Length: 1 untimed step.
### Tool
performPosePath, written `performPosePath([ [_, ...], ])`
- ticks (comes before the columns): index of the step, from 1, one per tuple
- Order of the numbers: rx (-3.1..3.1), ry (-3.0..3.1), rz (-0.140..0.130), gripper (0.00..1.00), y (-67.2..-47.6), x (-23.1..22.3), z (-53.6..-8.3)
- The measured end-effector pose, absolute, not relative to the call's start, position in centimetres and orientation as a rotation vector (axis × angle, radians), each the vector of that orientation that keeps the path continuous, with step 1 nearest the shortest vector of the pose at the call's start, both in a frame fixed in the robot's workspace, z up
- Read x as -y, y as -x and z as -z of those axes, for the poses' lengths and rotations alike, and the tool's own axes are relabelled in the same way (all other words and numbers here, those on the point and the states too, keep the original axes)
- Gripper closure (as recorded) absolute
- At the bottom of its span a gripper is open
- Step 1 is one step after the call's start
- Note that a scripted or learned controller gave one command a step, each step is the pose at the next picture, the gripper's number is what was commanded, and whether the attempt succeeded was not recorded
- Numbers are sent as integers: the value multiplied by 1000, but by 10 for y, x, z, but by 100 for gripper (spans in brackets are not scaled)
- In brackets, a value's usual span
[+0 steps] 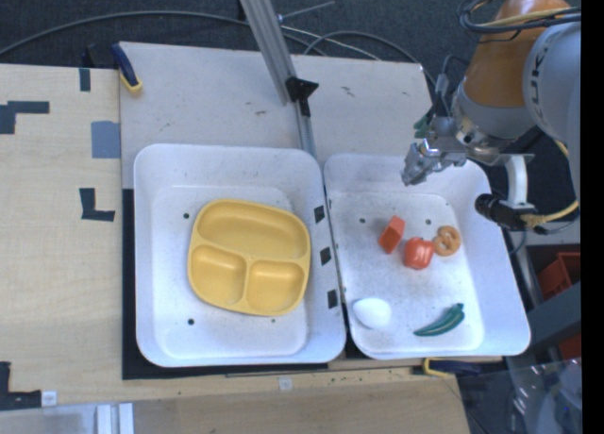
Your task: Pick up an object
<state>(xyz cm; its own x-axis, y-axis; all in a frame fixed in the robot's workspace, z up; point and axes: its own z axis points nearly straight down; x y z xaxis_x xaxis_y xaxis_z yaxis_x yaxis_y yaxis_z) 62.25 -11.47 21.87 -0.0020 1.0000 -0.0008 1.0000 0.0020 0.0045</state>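
Note:
The right bin [491, 319] holds several small items: an orange-red block [392, 234], a red tomato-like ball [418, 253], a brown pretzel-like ring [447, 240], a white egg [372, 311] and a green pepper [440, 321]. My gripper [416, 172] hangs over the bin's far edge, up and slightly right of the orange-red block, apart from all the items. Nothing shows between its fingertips.
A yellow divided plate [249, 256] lies in the left bin [151, 234]. A slanted metal post [269, 26] rises behind the bins where they meet. Cables run across the dark floor at the back. The arm's grey body and orange band [510, 55] stand at the right.

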Motion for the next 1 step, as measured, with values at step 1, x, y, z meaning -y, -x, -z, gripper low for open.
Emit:
performPosePath([
  [1, -2229, -2216, -2, 100, -628, 69, -225],
])
